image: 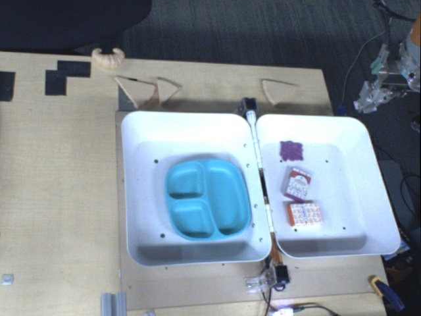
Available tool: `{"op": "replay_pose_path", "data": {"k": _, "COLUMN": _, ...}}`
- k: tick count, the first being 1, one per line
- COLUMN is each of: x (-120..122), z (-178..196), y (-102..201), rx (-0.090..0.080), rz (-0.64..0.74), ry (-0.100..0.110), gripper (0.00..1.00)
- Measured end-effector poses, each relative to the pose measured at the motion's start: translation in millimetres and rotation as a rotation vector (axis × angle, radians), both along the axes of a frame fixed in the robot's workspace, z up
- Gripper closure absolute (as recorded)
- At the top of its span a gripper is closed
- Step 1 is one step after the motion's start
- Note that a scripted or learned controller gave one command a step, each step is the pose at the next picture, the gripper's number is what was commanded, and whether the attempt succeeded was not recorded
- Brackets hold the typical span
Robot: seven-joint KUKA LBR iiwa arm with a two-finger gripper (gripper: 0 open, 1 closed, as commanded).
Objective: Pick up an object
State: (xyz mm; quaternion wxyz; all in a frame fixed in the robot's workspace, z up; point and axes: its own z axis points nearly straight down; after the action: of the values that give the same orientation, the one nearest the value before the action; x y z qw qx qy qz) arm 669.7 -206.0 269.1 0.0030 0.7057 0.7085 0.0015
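Progress: zero, honestly. Small purple lumpy piece (291,151), red-white printed packet (297,184), orange-white printed packet (304,214) all lie untouched in right white bin (368,176). My claw (378,87) parked far off; open or closed, can't tell.

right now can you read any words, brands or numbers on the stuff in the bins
None can be read.
Red and white packet: printing on it, too blurred to read.
Orange and white box: patterned print, too small to read.
Purple object: no visible text.
Blue divided tray: no markings.
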Motion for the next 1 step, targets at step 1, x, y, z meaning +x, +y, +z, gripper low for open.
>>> {"op": "replay_pose_path", "data": {"k": 1, "x": -58.1, "z": -53.7, "y": 0.0, "rx": 0.001, "rz": -0.001, "ry": 0.005, "gripper": 1.0}}
